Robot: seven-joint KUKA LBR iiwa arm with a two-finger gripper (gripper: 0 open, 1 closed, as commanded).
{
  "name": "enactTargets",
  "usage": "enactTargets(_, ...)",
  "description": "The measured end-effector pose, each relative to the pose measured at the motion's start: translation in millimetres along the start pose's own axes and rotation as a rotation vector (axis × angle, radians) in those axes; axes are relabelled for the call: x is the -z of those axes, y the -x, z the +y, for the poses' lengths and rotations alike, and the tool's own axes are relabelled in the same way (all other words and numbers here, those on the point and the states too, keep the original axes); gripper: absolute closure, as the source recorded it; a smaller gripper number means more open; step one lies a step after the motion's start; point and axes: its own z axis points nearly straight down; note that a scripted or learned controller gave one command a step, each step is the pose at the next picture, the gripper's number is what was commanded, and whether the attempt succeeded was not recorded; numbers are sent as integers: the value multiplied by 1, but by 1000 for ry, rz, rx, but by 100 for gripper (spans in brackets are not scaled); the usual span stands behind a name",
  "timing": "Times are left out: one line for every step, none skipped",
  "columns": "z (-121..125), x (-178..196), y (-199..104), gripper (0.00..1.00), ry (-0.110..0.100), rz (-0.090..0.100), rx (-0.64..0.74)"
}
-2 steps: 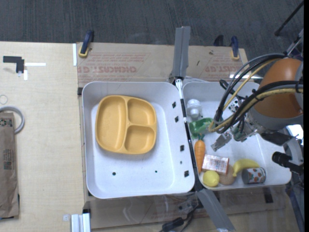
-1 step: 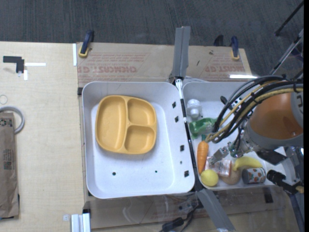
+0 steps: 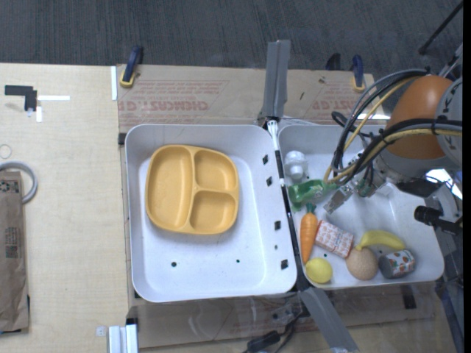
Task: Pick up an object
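The right bin (image 3: 412, 212) holds several small objects. A green packet (image 3: 305, 192) lies at its left wall, with a clear cup (image 3: 295, 164) just behind it. An orange carrot (image 3: 308, 230) lies in front of the packet, beside a pink-and-white box (image 3: 333, 239). Along the front sit a yellow lemon (image 3: 319, 271), a tan egg-shaped object (image 3: 360, 264), a banana (image 3: 380, 239) and a small can (image 3: 397, 263). My gripper (image 3: 340, 195) hangs low over the bin's middle, just right of the green packet and above the box. Nothing shows as held.
The left bin (image 3: 147, 271) holds a yellow divided plate (image 3: 193, 190). Cables (image 3: 360, 134) loop from the arm's orange band (image 3: 421, 116) over the back of the right bin. A brown paper bag (image 3: 11, 248) lies on the bench at far left.
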Motion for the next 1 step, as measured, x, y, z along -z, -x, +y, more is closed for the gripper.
enactTargets(-14,54,85,0,0,-3,-35)
